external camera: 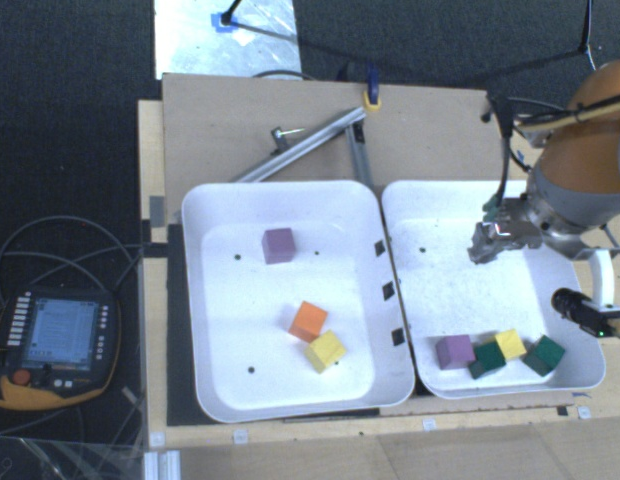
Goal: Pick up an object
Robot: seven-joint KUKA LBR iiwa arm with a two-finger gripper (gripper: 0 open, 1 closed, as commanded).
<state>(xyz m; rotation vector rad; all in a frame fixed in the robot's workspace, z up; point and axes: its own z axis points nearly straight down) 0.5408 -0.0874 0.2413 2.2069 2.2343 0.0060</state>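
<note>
My gripper [487,245] hangs over the upper right part of the right bin [430,218], with no object seen between its fingers. Along that bin's front wall lie a purple cube [454,350], a dark green cube [486,359], a yellow cube [509,343] and another green cube [544,354], well below the gripper. The left bin [205,268] holds a purple cube [278,245], an orange cube [308,320] and a yellow cube [325,351] touching it.
A metal rod [300,144] lies slanted on the brown board behind the bins. A teach pendant [52,344] with cables sits on the floor at left. The bins meet at a ridge [387,268] with black clips.
</note>
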